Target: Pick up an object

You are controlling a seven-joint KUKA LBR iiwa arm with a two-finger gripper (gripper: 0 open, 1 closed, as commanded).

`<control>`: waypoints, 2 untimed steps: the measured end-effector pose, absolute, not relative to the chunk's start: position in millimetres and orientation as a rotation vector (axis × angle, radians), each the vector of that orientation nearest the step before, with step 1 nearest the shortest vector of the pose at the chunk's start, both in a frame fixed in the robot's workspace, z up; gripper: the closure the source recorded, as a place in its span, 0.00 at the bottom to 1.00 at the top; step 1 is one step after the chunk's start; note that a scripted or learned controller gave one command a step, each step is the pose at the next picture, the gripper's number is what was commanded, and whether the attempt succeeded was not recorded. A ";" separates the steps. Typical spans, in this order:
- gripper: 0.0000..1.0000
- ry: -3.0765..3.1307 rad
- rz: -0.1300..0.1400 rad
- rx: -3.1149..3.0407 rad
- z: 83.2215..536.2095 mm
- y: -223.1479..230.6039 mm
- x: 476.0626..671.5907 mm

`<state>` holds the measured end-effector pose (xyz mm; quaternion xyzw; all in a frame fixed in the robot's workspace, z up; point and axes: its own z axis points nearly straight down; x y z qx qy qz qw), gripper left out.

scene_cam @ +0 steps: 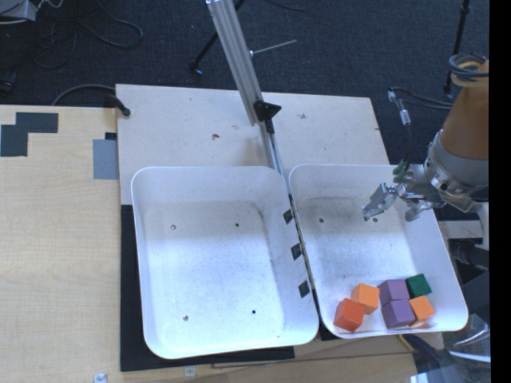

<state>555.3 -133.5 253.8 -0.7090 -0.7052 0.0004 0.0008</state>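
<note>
Small blocks point(389, 302) lie clustered in the right bin's point(351, 214) near corner: two orange, two purple, one green. A third orange one seems half hidden behind the purple.

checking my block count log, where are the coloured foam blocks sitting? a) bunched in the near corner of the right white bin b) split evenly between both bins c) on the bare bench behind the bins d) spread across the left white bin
a, since the orange foam blocks, purple foam blocks and green foam block all cluster at the near end of the right white plastic bin.
</note>
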 end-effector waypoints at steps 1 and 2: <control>0.00 -2.225 -0.001 -2.220 90.4 -116.3 587.8; 0.00 -2.228 -0.003 -2.220 91.3 -130.3 665.5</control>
